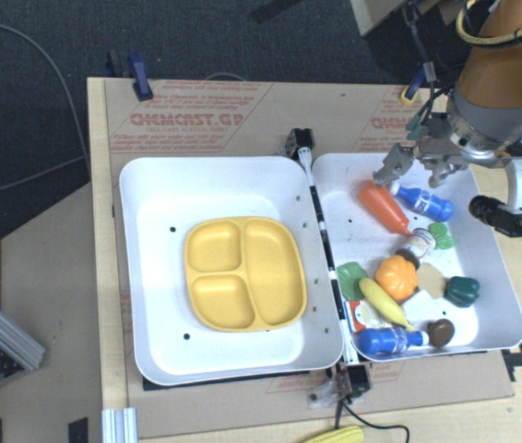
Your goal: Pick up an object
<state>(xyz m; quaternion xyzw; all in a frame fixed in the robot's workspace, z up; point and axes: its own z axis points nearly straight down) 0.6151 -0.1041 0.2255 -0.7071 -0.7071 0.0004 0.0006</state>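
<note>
My gripper (418,172) hangs over the far end of the right bin (496,275), open, with nothing between its fingers (393,167). Just below it lie an orange carrot-shaped toy (383,206) and a blue bottle (425,201). Nearer the front sit a small jar (418,245), an orange ball (396,277), a yellow banana (383,301), a dark green pepper (461,290), a green block (349,273), a brown piece (440,332) and a second blue bottle (385,341).
The left bin (146,210) holds a yellow divided plate (243,273). Both bins rest on a cardboard-covered bench (206,109). A black clip (299,142) sits at the far end of the seam between the bins.
</note>
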